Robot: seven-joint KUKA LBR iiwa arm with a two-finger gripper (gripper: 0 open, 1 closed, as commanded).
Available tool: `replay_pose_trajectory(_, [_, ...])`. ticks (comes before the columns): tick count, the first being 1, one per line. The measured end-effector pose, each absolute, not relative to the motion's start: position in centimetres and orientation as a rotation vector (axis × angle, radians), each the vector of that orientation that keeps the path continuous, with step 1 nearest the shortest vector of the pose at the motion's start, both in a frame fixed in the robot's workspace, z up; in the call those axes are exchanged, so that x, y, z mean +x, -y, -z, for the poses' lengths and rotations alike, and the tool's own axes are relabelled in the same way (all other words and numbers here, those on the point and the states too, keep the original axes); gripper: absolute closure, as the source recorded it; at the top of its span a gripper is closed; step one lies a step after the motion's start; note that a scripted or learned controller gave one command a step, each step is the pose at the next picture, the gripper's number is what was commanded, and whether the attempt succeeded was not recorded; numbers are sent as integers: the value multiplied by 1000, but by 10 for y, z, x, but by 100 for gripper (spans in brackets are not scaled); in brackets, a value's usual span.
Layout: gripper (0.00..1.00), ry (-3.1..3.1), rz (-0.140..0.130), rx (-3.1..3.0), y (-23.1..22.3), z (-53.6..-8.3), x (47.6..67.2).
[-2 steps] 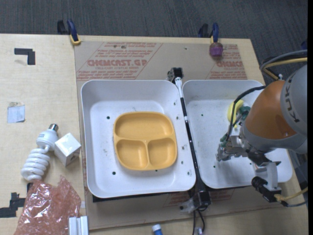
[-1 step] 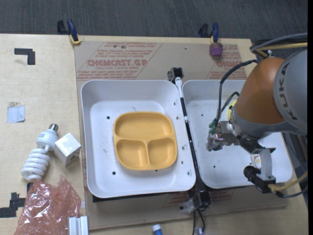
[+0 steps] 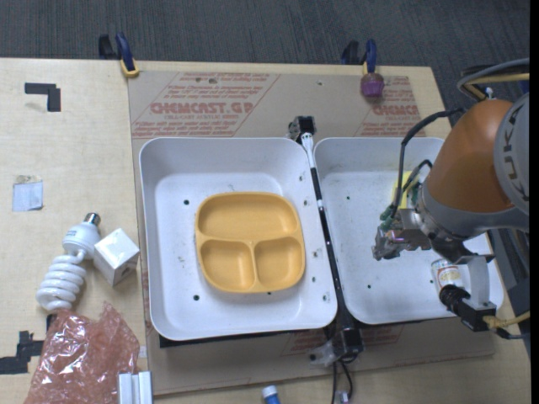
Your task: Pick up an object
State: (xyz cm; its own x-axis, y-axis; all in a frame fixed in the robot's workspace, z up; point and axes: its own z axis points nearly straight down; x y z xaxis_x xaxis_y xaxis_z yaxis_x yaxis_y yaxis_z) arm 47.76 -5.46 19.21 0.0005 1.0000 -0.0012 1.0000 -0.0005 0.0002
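Plate [image 3: 250, 242], yellow, three-sectioned, flat in the middle of the left bin [image 3: 156, 225]. At its 3 o'clock, hand [image 3: 392, 244] over the right bin [image 3: 354, 200], well apart from the plate; open or closed, impossible to tell. Farther back, at 1 o'clock, small purple thing [image 3: 372, 84] on the worktop [image 3: 50, 158].

I am looking down on a pale wooden table [image 3: 59, 158] that is carrying a brown protective sheet [image 3: 210, 99], clamped at its far edge by blue clamps [image 3: 124, 55]. Dark grey carpet [image 3: 253, 15] is stretching beyond it under even light.
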Motion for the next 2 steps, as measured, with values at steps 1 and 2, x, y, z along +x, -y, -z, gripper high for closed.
replay_pose_trajectory(1, [100,-2220,0,2220,65,-192,491])
replay_pose_trajectory(2, [100,-2223,0,2218,61,-192,519])
